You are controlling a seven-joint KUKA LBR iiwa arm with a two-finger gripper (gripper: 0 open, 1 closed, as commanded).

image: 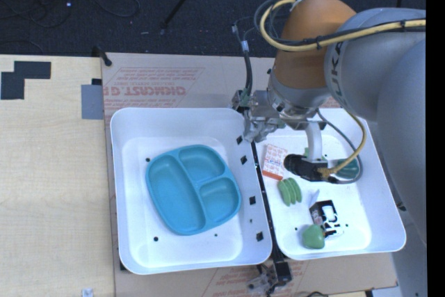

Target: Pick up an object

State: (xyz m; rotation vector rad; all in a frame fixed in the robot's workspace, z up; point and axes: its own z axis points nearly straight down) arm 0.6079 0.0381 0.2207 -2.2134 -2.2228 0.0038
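Red-and-white card [273, 158] nearest the gripper [259, 126], flat on the floor of the right bin [389, 222] and close to the wall shared with the other bin. Gripper itself poised over that shared edge, toward the far end of the bins; spread or pressed together, cannot tell from this angle. Next outward from the card, toward the near side, a long green pod [290, 190], a little apart from the card and near the same wall. Further on, a black-and-white piece [325, 214] just beside a round green lump [313, 237], the lump near the front rim. Open white floor along the right side and in the near right corner. In the left bin [117, 149], a blue divided plate [193, 188], turned at an angle to the walls, mid-floor, with a bare margin all round. Beneath both bins, brown cardboard [174, 83]; to the left, pale wooden bench [49, 184].
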